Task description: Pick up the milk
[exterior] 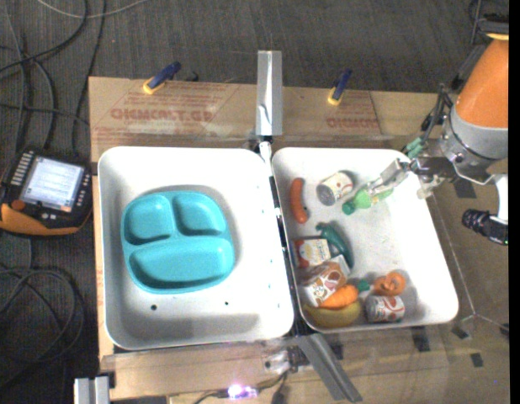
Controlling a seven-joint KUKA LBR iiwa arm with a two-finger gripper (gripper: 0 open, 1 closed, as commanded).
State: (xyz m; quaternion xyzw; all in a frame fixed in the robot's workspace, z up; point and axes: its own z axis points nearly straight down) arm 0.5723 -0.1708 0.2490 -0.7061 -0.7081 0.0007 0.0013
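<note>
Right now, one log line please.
arm: over right bin | claw: near can | milk: untouched, bin's left side

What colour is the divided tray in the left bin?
Turquoise blue, on the divided tray in the camera view.

One fixed camera above the bench (344, 112), slanting down on both white bins (117, 326), moderately near.

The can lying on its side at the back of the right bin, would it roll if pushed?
Likely yes: the can lies on its side on the right bin's smooth white floor. It looks rigid, so it probably won't crush. The sausage beside it might stop a roll that way.
</note>
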